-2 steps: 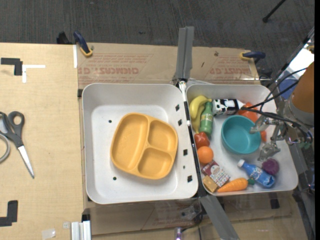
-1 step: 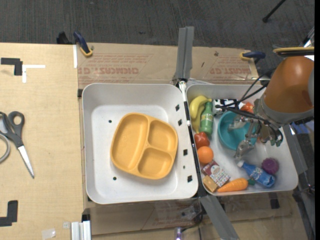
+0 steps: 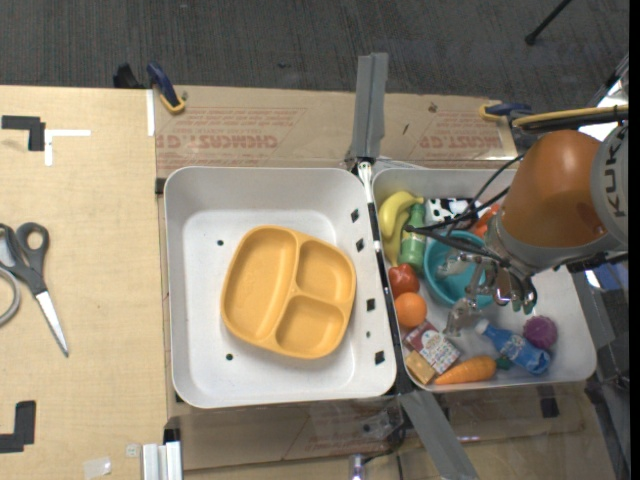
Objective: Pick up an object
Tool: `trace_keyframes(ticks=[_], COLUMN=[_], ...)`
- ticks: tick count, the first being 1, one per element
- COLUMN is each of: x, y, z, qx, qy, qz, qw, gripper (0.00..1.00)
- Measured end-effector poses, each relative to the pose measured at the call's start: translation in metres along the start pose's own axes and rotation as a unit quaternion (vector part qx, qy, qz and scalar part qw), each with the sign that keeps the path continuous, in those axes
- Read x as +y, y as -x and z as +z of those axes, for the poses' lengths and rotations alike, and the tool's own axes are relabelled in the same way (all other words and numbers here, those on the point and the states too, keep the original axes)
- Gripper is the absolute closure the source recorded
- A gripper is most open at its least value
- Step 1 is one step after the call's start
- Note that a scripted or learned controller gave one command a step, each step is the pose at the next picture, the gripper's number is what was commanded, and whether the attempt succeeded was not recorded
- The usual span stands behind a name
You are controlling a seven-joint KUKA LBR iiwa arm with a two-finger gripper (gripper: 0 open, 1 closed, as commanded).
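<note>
Two shallow white bins sat side by side on the counter. The left bin held a single thing — an orange-yellow divided plate with three compartments, lying flat near its middle. The right bin carried all the clutter: one yellow banana at the far left corner, a green piece just beside it, a black-and-white spotted item behind, one teal bowl, one red fruit and one orange fruit along the left wall, one carrot near the front edge, a small printed packet whose writing was too small to read, a blue toy and one purple ball.

The arm reached in from the right, its orange band hanging over the right bin. The end effector sat low among the objects, just beside the teal bowl's near rim; I could not tell how it stood, nor whether anything was in it.

Behind the bins lay flattened cardboard with red print, upside down — "CHEMICALS" was roughly legible. Two blue clamps pinned it, one at each end. One pair of scissors with grey handles lay well apart on the counter's left.
</note>
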State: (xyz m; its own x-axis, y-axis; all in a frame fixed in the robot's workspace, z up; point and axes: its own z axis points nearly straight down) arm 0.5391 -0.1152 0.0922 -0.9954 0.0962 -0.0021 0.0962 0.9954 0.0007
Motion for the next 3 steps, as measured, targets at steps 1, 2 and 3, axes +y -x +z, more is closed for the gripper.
trace_keyframes(ticks=[1, 2, 3], x=[0.018, -0.034, -0.033], y=[0.059, -0.038, -0.034], z=[0.000, 0.000, -0.013], qx=[0.002, 0.000, -0.007], qy=[-0.001, -0.001, -0.001], qz=[0.062, 0.093, 0.091], qw=[0.9981, 0.9956, 0.9958], gripper=[0.00, 0.00, 1.00])
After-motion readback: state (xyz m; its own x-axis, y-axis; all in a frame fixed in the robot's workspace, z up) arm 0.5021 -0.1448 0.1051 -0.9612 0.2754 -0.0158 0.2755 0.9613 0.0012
